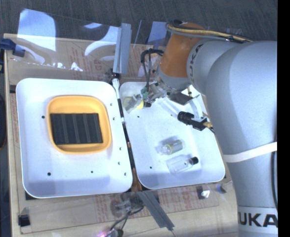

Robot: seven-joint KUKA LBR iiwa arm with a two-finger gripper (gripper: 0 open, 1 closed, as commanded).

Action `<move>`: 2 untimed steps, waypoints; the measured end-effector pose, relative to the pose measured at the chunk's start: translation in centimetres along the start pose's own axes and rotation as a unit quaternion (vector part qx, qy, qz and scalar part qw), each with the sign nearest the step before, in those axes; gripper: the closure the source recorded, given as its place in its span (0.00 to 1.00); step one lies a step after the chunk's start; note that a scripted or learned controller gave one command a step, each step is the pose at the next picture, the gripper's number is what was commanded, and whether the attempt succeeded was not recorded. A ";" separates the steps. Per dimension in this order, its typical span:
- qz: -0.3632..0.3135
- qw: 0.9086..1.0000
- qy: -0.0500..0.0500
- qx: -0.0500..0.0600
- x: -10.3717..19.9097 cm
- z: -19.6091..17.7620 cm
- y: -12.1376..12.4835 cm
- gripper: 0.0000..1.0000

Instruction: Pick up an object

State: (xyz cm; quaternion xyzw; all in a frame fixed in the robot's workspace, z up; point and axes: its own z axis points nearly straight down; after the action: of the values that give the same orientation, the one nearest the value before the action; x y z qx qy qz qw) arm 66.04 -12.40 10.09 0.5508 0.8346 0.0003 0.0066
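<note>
- Wooden tabletop [75,204] carries two white bins; right bin [149,177] holds clear bottles [177,154].
- Hand [144,97] sits low at that bin's far-left corner; its spread I cannot tell.
- Best to centre over one item before closing.

KUKA iiwa arm [243,112]: outward appearance.
Smooth, rounded grey casing with a pale seam line across the large lower link; white letters "UKA" visible near the base; a glossy orange band [177,58] above the wrist; a yellow-and-black cable [209,32] running along the top; dark wiring looped beside the band.
</note>
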 end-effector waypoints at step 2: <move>0.022 1.000 0.005 0.005 -2.2 0.8 -8.6 0.00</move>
State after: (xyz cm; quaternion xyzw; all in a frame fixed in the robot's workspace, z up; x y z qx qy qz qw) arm 59.00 -17.78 9.27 0.5686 0.8226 -0.0004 -0.0004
